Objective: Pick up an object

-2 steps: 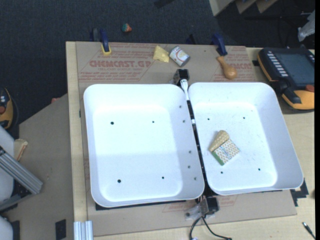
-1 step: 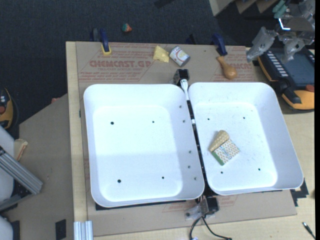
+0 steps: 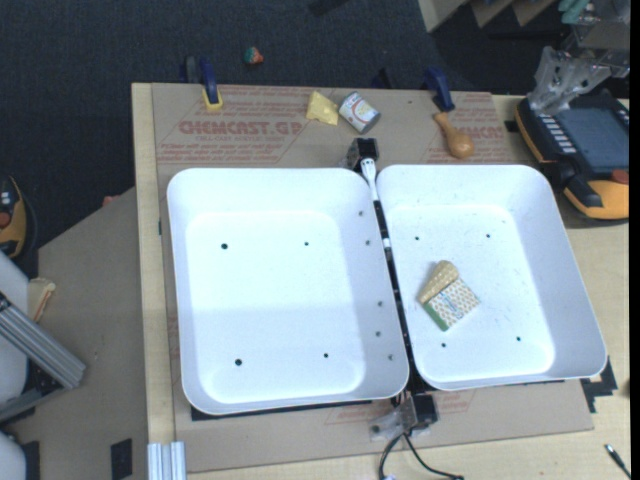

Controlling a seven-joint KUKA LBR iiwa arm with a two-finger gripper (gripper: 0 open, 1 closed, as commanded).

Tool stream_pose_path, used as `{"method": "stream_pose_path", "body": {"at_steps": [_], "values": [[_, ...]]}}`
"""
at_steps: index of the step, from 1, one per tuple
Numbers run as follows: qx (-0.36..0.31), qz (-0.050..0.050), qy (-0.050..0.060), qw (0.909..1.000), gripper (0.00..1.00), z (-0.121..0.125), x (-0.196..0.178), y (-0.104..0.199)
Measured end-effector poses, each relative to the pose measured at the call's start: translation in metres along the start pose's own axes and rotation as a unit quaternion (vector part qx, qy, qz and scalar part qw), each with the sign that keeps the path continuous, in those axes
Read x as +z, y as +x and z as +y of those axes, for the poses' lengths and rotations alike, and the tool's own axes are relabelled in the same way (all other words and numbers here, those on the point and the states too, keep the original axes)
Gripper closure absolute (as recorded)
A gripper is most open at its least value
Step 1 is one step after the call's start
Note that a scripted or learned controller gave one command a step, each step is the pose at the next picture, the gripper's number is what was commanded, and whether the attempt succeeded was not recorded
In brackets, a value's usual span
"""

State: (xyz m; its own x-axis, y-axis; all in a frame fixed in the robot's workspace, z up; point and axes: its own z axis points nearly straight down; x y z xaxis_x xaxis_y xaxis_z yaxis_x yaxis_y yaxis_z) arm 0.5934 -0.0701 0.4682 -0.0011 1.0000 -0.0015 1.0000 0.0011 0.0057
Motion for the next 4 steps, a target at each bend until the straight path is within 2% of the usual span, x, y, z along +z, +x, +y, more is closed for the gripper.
{"method": "stream_pose_path", "body": {"at_steps": [1,2,3,4], "values": [[-0.003,0.002,0.009,1.0,1.0,0.021,0.113,0.076],[0.009,-0.002,0.004,0.9999,1.0,-0.016,0.111,-0.09],[-0.003,0.003,0.008,1.0,1.0,-0.08,0.172,0.018],[-0.003,0.001,-0.006,1.0,1.0,-0.092,0.034,0.059]]}}
